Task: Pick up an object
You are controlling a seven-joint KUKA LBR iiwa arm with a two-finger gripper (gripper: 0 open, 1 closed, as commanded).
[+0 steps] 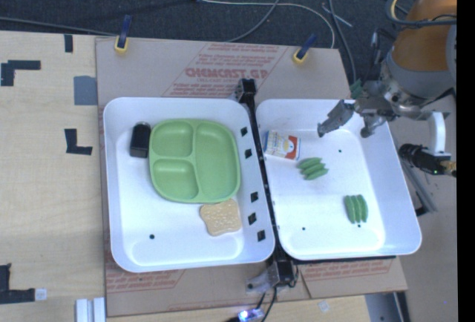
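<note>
The arm [419,53] is a thick grey cylinder with a rounded orange band above the wrist and yellow and black cables looping beside it. Its tool [347,123] ends in two slim dark-grey fingers beneath a blocky metal body

Even, soft overhead light; the white bins [119,165] glare a little, shadows stay faint. The picture is slightly grainy, and the arm [423,46] at right looks blurred.
</note>
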